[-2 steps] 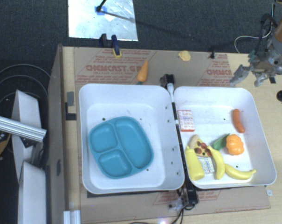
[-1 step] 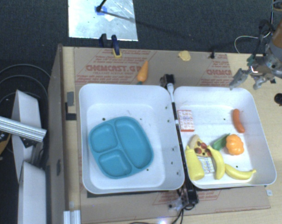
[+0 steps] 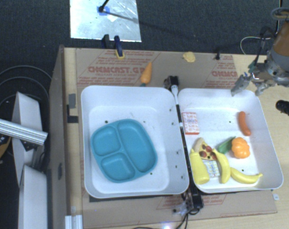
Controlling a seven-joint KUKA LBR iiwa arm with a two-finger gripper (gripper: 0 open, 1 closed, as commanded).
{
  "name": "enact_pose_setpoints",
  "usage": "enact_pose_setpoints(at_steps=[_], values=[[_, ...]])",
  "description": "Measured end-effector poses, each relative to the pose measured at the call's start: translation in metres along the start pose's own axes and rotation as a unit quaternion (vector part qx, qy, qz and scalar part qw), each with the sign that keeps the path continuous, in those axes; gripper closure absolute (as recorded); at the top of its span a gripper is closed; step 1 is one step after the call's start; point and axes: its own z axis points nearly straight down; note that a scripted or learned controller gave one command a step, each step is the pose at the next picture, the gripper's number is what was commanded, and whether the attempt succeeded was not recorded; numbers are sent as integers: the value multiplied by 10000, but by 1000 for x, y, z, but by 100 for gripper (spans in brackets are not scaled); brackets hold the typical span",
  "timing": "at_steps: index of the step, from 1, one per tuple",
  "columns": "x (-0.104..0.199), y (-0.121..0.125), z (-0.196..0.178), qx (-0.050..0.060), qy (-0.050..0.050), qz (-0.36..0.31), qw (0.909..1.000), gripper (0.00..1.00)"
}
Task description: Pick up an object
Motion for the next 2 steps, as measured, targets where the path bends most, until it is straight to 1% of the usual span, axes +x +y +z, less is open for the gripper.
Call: enact_pose_setpoints(at_steps=[1,2], values=[[0,0,-1,-5,-5,-7,10000,0],[-1,-99,24,41,15,28,10000,0]])
